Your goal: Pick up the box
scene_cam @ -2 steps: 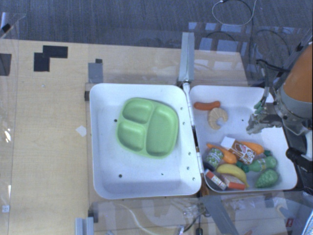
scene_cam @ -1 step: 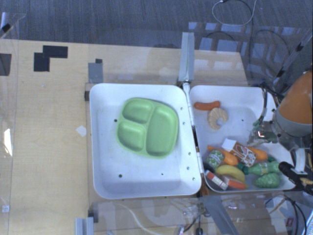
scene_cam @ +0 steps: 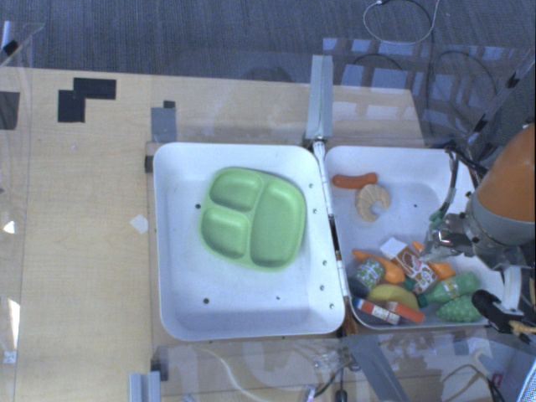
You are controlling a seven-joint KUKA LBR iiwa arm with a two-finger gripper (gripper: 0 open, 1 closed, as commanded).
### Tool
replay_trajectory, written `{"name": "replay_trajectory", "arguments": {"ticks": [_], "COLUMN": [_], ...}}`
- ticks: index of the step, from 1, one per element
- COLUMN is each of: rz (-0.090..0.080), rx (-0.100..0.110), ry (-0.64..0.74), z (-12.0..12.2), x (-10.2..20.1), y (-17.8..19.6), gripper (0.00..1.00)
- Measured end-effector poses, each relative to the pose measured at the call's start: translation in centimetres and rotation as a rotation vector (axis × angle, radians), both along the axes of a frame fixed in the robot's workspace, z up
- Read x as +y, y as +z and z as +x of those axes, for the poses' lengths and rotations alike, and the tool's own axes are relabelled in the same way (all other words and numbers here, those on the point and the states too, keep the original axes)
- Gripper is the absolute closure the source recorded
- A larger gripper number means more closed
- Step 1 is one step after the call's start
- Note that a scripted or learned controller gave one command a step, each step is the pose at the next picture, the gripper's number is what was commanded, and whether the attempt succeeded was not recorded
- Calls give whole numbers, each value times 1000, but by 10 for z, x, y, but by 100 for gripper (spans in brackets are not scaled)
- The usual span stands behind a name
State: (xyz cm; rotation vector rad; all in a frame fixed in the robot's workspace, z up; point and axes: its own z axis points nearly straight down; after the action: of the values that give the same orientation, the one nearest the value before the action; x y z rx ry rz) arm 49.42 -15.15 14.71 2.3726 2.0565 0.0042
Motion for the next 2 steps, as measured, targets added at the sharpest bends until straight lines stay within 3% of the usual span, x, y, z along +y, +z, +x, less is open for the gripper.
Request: {"name": "replay_trajectory", "arguments": {"ticks": [1, 2], "rz": [-1, -2], "rx": [-7, -8], "ry": [-203, -204], "z": [74, 74], "x": [17, 16], "y": [-58, -58], "gripper": [100, 0]}}
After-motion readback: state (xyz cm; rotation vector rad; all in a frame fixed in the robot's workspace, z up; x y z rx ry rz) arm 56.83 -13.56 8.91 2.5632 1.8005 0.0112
